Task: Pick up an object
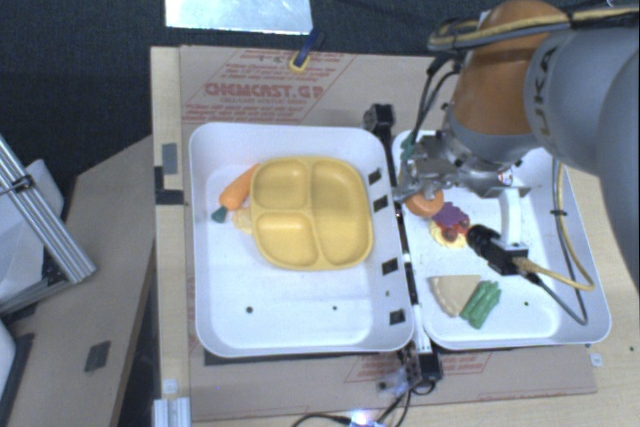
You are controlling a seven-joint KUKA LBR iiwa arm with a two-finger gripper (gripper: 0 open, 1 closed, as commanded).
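Claw hovering over the toy cluster at the left side of the right bin

The claw (425, 183) is hanging low at centre-right of the frame, close against the divider between the bins; its hardware is blurring together, so I cannot tell how it is set or whether it is gripping anything. Just below and right of it, nearly touching, the orange round toy (426, 204) is lying, with the purple and yellow toy (450, 221) beside that. Farther toward the lower right, well apart, the tan wedge (452, 292) and green piece (480, 303) are resting on the right bin (570, 320). For a clean pick, the claw is probably best centring over the orange toy and descending straight, keeping clear of the divider. The yellow tray (305, 213) and carrot (237, 187) are sitting in the left bin (300, 325).
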